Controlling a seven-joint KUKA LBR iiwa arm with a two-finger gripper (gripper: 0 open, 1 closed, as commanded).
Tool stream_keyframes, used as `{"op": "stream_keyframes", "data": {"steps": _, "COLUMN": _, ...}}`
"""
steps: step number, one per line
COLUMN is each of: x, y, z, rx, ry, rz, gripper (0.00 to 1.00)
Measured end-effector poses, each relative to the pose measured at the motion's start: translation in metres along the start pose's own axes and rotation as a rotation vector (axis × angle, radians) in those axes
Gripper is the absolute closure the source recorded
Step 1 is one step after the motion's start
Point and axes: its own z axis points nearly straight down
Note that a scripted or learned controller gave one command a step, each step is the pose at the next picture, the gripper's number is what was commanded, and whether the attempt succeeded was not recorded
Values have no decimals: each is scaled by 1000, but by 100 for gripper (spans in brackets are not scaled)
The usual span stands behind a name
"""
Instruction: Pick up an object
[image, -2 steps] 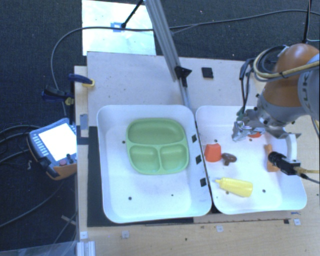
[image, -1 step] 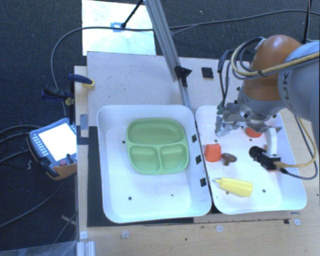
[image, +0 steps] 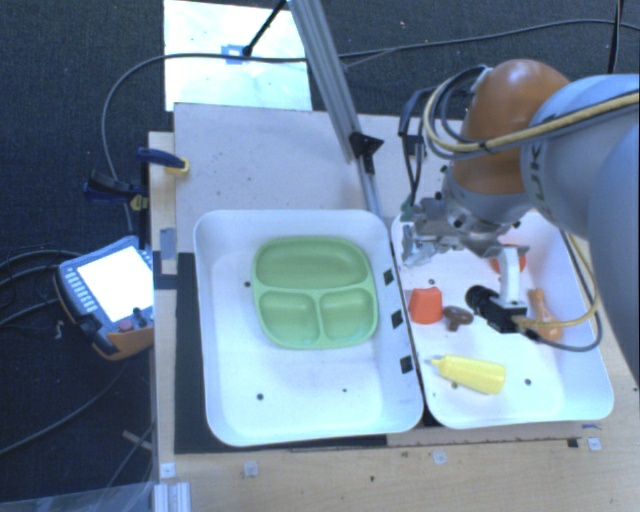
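Inspector: Placement is asked about first. Why is the end effector (image: 413, 245) held where it is?

Operator: It is hung low over the far left corner of the right bin (image: 590, 400), close to that bin's left wall, and the loose things are gathered in that bin. It is judged to be set up for a reach downward. Nothing is seen held in it. Whether it is apart or together cannot be told from this slant.

Inspector: Which thing is likeliest to be picked?

Operator: The orange cup (image: 426, 306) is judged likeliest. It is stood mouth down near the left wall, just beside the end effector and nearer the front edge.

Inspector: What is counted?

Operator: Two bins are borne side by side on the surface (image: 260, 150). In the left bin (image: 225, 400) one green plate (image: 315, 290) is laid flat, divided into three sections, with nothing in them. In the right bin one cup, one small brown lump (image: 458, 318) just beside it, and one yellow piece (image: 472, 374) laid on its side nearer the front are counted. Two more orange bits (image: 541, 304) are partly covered by the arm (image: 590, 150) and cannot be named.
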Motion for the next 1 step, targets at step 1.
{"op": "stream_keyframes", "data": {"steps": 1, "x": 51, "y": 3, "z": 8, "rx": 1, "ry": 1, "rz": -1, "gripper": 100}}
